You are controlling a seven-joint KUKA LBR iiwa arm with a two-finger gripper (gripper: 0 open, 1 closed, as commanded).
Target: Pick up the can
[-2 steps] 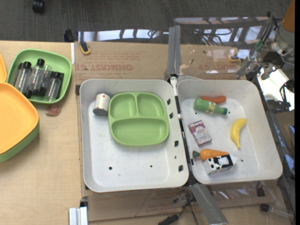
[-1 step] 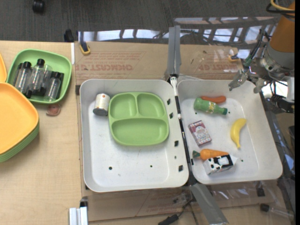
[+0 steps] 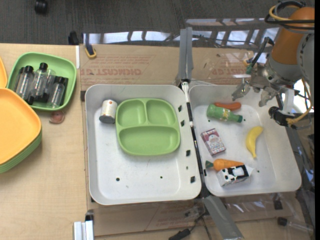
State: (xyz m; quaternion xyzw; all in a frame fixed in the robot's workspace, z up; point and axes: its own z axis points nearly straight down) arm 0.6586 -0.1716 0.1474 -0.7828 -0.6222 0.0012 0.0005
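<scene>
in the left bin (image 3: 100,184) the can (image 3: 107,110) lies on its side, touching the left edge of the green divided plate (image 3: 148,126), well apart from the gripper (image 3: 254,90), which hangs spread open over the right bin's (image 3: 280,179) far edge, gripping nothing. right bin: two carrots, one green bottle (image 3: 225,113), one banana (image 3: 253,140), one small box (image 3: 213,141), one cow-print carton (image 3: 234,175).

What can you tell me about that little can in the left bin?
The can is small, silvery grey and looks metallic. It lies on its side, with a pale round end facing up toward the camera. It rests on the floor of the left bin near the upper left corner, right beside the green divided plate.
</scene>
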